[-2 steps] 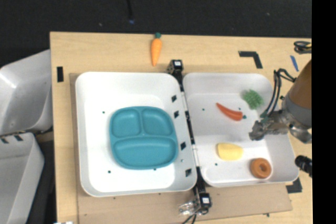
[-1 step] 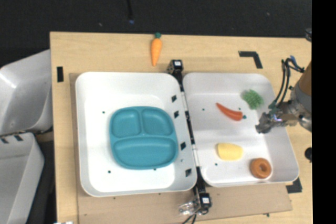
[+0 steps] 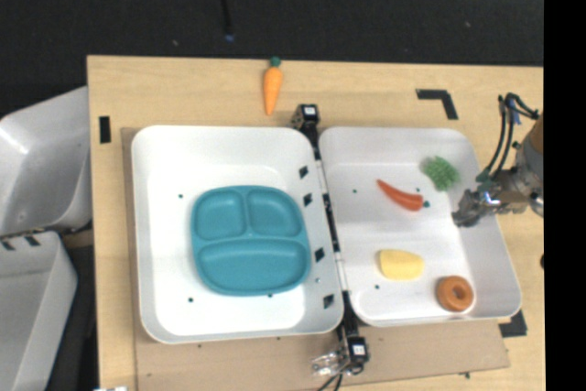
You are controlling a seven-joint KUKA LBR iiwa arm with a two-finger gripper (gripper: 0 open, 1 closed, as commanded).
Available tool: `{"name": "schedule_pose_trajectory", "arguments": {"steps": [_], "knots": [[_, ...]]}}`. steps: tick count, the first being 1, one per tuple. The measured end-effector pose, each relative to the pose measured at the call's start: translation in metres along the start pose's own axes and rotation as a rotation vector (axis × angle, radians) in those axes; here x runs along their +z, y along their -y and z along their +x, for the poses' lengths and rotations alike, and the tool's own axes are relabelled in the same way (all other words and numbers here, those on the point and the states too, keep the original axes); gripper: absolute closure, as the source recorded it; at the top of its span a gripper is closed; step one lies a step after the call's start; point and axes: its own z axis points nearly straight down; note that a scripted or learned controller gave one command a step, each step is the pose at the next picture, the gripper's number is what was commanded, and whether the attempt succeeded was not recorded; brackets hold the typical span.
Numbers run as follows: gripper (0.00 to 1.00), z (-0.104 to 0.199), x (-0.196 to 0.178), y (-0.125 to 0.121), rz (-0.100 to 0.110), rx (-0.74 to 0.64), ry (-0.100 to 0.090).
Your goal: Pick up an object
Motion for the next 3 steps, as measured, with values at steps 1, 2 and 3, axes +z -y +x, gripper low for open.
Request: {"name": "schedule_pose_trajectory", "arguments": {"steps": [1,2,3], "knots": [[1.0,0.057,-0.01,-0.021,0.001,-0.006,-0.002],[1.0,0.102,-0.001,-0.04,0.002,-0.004,-0.002],[1.0,0.152,0.007,-0.057,0.002,-0.004,-0.002]]}}
